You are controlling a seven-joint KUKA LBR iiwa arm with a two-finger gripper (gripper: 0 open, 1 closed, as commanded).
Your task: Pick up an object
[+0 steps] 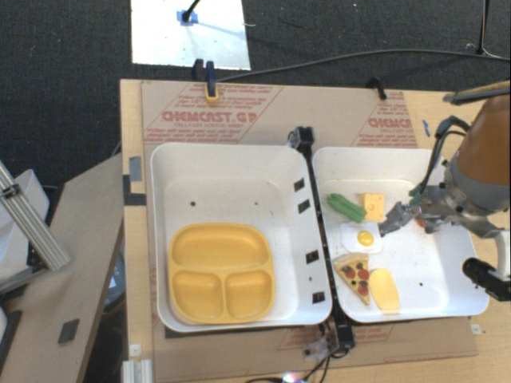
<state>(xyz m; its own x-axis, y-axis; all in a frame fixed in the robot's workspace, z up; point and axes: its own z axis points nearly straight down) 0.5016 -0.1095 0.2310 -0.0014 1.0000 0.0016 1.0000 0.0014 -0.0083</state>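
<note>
Closest to the lens, along the near wall of the right bin (447, 313), sit the pizza slice (355, 276) and the yellow blob (384, 290) — both a little ahead of and below the pincer (393, 220) as seen from above. The egg (361, 238) is just beside the tip, toward the divider, nearly touching it but I can't say it actually does. The cheese (373, 207) is just past the tip on the far side, and the green piece (346, 207) is a bit farther out in the same direction, near the divider. The yellow tray (223, 273) is well apart, over in the left bin (231, 170).

The pincer looks like one dark wedge at this angle, so I can't tell whether it's parted or clamped. Nothing visibly sits in it, so I wouldn't call anything grabbed.

My guess is the arm (479, 162) is lining up on the egg or the cheese. If it's the egg, that thing looks flat and low, so the tip would need to get right down to the bin floor and straddle it squarely — coming in at a slant probably just shoves it toward the divider. The cheese looks chunkier and would likely be the easier grab. Either way, I'd centre over one item first, since the egg, cheese and green piece are crowded together and a sloppy approach could nudge a neighbour.
</note>
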